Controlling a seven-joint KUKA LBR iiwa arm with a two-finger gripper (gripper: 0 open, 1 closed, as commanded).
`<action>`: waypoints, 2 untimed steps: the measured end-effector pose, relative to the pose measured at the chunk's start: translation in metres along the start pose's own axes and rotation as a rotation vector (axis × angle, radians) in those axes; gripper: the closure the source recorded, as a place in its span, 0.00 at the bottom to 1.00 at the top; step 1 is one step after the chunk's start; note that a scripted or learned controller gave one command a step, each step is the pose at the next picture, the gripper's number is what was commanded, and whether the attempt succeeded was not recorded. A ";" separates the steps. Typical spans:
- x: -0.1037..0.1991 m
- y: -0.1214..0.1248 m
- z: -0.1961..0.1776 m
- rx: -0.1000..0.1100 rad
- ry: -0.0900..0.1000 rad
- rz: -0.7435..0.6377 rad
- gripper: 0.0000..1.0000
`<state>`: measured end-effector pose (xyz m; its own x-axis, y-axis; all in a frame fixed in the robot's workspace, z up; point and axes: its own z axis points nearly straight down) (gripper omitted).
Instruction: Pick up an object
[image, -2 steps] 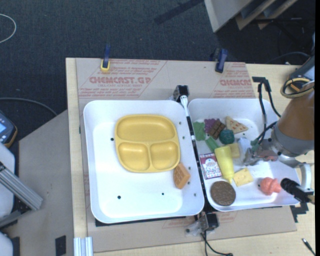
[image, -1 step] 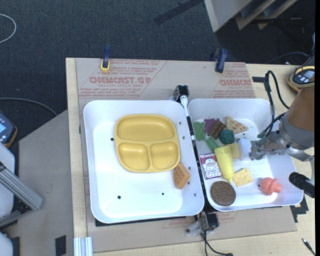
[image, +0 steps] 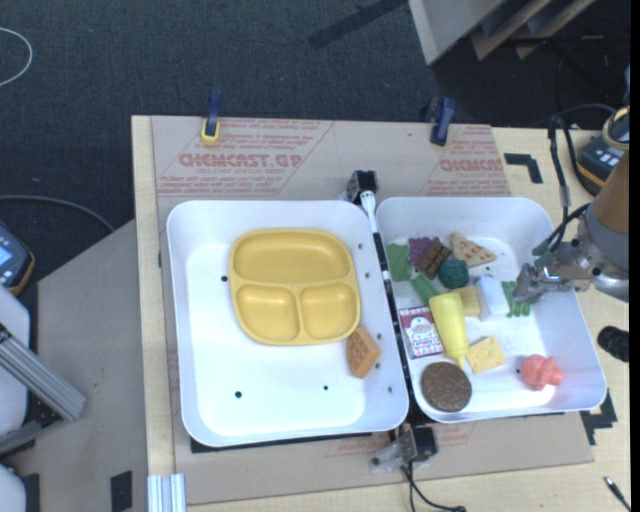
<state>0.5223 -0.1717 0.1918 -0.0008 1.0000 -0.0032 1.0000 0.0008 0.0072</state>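
Nearest the lens, at the bottom rim of the right bin (image: 575, 395), a round brown cookie-like disc (image: 445, 386) sits in the bin's front-left corner. Just above it, a small red-and-white packet (image: 421, 332) lies along the left wall, with a yellow bottle (image: 450, 322) beside it and a pale yellow cheese wedge (image: 487, 354) touching the bottle's lower end. A pink-red lumpy toy (image: 540, 372) rests apart, toward the front right. Further back — a cluster: green piece (image: 400, 261), purple grapes (image: 423, 247), a dark brown bar (image: 434, 259), a teal round object (image: 454, 272), a pizza-slice toy (image: 472, 250). A small white item (image: 490, 297) lies right of the bottle. The gripper (image: 527, 287) reaches in from the right, low over the bin's right half, a green object (image: 515, 299) directly at its tip; whether the fingers are spread or clamped on it cannot be told at this angle. Left bin (image: 200, 390): a yellow three-compartment tray (image: 296, 285) sits toward the back, and a tan waffle-like piece (image: 363, 352) leans near the right wall, just off the tray's lower-right corner. Both bins rest on a cardboard sheet (image: 300, 150) printed in red lettering, held by two clamps at the far edge.
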 end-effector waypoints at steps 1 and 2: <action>-0.001 0.002 -0.036 0.000 0.000 -0.001 1.00; 0.048 0.032 -0.034 0.002 0.003 -0.006 1.00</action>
<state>0.5543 -0.1240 0.2261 -0.0067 1.0000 -0.0002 1.0000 0.0067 0.0048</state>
